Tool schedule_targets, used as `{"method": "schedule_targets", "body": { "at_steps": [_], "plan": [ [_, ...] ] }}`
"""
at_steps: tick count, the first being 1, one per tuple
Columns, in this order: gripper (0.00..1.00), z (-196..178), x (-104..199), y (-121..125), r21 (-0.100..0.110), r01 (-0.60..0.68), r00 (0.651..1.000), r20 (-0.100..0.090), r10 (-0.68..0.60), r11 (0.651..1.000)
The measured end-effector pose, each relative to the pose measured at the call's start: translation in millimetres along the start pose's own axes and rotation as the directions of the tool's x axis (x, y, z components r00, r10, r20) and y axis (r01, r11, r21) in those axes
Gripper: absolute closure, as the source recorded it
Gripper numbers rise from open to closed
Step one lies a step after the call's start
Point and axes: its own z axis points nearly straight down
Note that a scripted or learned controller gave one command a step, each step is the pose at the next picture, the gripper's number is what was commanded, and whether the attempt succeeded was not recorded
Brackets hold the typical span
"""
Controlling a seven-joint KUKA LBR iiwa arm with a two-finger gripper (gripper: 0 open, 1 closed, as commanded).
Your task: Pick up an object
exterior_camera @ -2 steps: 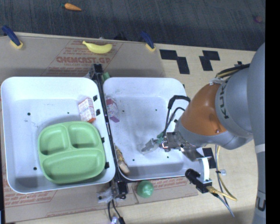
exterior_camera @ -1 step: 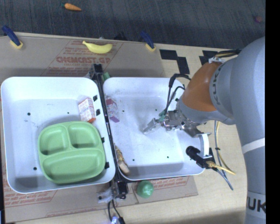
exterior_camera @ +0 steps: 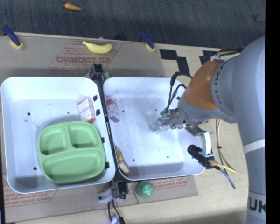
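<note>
Holding one green tray [exterior_camera: 72, 150], two white bins [exterior_camera: 18, 90], one end effector [exterior_camera: 164, 122], grip state unclear

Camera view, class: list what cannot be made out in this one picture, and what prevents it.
- Claw in the right white bin: too blurred to tell what, if anything, it touches.
- Small pale object at the bins' divider: too small to identify.
- Carton beside the green divided plastic plate: print too small.

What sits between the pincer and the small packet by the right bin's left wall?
Bare white bin floor between the pincer and the packet, per the camera view.
</note>
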Motion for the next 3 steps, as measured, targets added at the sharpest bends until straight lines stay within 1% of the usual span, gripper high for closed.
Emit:
{"method": "schedule_targets", "body": {
  "at_steps": [1,2,3],
  "plan": [
    [1.0,-126.7,-23.8,-67.1,-0.005,-0.005,1.0,0.003,0.005,1.0],
    [1.0,10.1,-21.1,-67.2,-0.001,-0.002,1.0,0.0,0.002,1.0],
    [1.0,10.5,27.5,-66.7,0.0,0.0,1.0,-0.001,0.0,1.0]
  ]
}}
